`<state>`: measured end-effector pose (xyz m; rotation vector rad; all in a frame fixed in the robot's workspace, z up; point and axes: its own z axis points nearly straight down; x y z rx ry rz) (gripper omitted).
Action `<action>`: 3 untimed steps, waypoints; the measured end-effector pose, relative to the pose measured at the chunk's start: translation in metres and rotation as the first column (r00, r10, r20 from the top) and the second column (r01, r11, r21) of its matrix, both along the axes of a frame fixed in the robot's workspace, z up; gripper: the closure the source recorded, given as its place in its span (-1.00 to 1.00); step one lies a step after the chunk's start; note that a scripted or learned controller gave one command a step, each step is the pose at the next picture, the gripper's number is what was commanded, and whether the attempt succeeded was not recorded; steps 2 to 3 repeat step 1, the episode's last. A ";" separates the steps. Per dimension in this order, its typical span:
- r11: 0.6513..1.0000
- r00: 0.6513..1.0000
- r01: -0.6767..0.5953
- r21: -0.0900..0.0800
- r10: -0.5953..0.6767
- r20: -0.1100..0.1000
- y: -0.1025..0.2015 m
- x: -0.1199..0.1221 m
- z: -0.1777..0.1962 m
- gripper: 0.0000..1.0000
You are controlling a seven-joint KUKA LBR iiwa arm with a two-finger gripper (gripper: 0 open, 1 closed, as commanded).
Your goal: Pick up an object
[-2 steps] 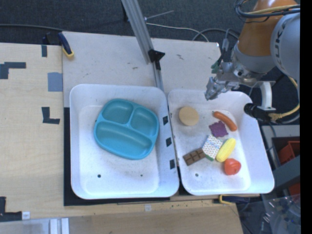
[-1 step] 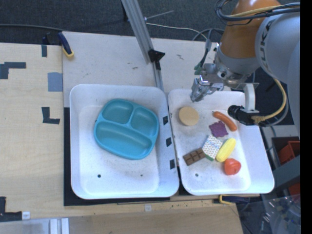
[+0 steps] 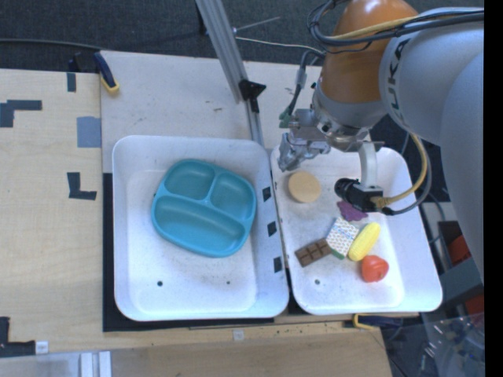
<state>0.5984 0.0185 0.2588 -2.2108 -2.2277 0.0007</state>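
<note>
A round tan biscuit (image 3: 304, 187) lay in the right bin (image 3: 416, 285), near its far left corner, just beneath the gripper (image 3: 292, 157), apparently lined up for a pick. Nothing was seen held; how far the gripper was opened could not be told.

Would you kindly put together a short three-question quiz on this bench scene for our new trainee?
1. True or false: the blue divided plate lies in the same bin as the tan round cookie.
2. Multiple choice: which item touches the yellow corn cob? A) the chocolate bar B) the patterned packet C) the blue divided plate
3. Fill in: the red tomato lies in the ___ bin of the camera view.

Key
1. False: the plate lies alone in the left bin; the cookie is in the right bin, just below the hand.
2. B
3. right
</note>
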 end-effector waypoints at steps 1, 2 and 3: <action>1.000 1.000 0.001 -0.001 -0.001 0.000 0.050 -0.007 0.000 1.00; 1.000 1.000 0.001 -0.001 -0.001 0.000 0.050 -0.007 0.000 1.00; 1.000 1.000 0.001 -0.001 -0.001 0.000 0.050 -0.007 0.000 1.00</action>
